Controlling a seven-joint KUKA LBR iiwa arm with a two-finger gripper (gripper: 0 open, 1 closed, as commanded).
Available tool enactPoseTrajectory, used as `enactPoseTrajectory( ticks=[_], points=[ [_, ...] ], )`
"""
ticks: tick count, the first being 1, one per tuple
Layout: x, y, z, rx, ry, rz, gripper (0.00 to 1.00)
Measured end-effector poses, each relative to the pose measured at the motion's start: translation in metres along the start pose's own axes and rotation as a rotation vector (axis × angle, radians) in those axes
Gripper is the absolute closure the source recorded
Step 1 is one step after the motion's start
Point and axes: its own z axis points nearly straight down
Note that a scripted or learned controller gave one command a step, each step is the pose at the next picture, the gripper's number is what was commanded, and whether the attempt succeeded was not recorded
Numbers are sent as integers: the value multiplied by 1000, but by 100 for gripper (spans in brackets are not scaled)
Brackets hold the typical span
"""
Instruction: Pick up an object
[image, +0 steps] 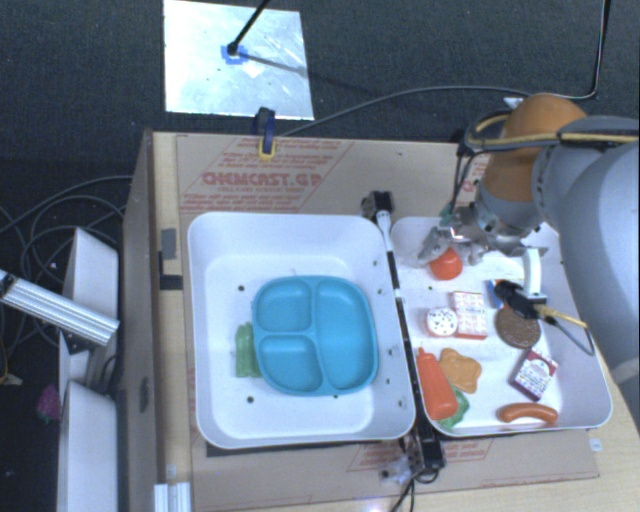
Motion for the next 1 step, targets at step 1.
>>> enactPoseTrajectory(
  ticks=[1],
  points=[
    [0,1,-11,-3,-1,-2,100]
  ],
)
